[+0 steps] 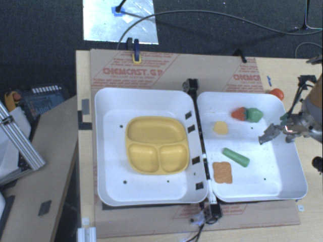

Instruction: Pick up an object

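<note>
A divided tray lies in the left bin; four food pieces in the right bin.

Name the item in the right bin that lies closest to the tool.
The green cylinder. It lies just below-left of the tool; the red and green toy, yellow disc and orange cracker lie further away.

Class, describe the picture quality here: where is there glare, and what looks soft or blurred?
Camera view: glare whitens the shiny metal sheet at the top; the two white bins are evenly lit with faint shadows; the gripper at the right edge looks slightly blurred.
</note>
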Controlling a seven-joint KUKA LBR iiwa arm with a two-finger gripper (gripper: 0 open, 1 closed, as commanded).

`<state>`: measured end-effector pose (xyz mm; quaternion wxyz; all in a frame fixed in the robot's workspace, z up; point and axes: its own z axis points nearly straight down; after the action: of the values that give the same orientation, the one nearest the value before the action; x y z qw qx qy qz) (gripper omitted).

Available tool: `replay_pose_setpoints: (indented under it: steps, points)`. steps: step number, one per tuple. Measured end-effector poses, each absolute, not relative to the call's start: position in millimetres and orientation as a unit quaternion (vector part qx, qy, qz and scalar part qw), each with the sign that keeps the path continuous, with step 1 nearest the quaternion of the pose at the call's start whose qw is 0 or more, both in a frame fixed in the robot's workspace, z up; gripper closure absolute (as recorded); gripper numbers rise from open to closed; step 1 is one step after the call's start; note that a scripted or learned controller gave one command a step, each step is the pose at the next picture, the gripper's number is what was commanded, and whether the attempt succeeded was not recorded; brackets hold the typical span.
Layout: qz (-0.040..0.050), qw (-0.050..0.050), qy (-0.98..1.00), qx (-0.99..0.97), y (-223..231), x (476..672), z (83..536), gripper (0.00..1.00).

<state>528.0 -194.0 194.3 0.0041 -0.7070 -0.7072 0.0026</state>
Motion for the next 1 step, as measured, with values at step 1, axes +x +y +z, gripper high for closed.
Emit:
replay_pose_setpoints:
  steps: [1]
  points:
    - [-0.0003, -0.001, -0.708, -0.706, -193.8, 530.9, 199.9, 0.00]
